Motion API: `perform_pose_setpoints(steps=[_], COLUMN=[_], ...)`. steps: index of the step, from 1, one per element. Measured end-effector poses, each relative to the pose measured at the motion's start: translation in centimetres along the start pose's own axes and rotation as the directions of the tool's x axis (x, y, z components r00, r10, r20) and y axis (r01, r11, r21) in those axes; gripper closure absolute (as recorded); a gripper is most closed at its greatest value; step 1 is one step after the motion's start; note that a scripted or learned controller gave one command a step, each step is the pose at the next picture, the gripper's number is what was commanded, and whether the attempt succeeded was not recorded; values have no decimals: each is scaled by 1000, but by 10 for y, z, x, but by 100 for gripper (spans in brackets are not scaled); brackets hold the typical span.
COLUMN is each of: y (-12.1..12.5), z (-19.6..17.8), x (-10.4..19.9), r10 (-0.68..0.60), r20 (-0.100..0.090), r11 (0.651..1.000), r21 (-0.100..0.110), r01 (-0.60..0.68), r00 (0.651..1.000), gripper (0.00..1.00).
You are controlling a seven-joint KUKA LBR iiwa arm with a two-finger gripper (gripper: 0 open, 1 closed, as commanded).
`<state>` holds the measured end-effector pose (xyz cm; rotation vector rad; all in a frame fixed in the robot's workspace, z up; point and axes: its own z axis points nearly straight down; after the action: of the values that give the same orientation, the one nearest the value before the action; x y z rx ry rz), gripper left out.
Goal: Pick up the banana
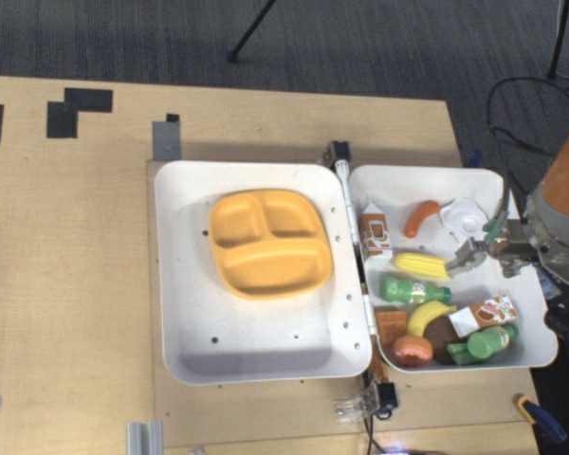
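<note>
Over the right-hand white bin point(360, 192), the grey arm's claw point(470, 252) hangs low with its metal fingers parted and nothing between them, their tips pointing toward a ridged yellow corn cob point(421, 265) that lies just beside them on the side away from the arm. The banana point(427, 315), a smooth curved yellow piece, rests below the claw and a little toward the bin's centre wall, near but apart from the fingers, wedged among other glossy plastic food. Just above the banana lies a green bottle point(405, 291) on its side. A red sausage point(421, 218) slants above the claw, next to a crumpled clear wrapper point(461, 217). Well apart, in the left bin point(256, 363), sits a moulded orange tray point(267, 240) with rounded corners and three shallow compartments.
</note>
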<state>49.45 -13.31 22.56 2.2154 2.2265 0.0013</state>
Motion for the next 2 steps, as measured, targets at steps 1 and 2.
perform_pose_setpoints(steps=[1, 2], y=[-5, -3], z=[139, 128], x=[35, 34], r10=[-104, -104], r20=[1, 5], r11=[995, 995], r21=[-8, -14], r01=[104, 104], r00=[995, 995], gripper=[0, 100])
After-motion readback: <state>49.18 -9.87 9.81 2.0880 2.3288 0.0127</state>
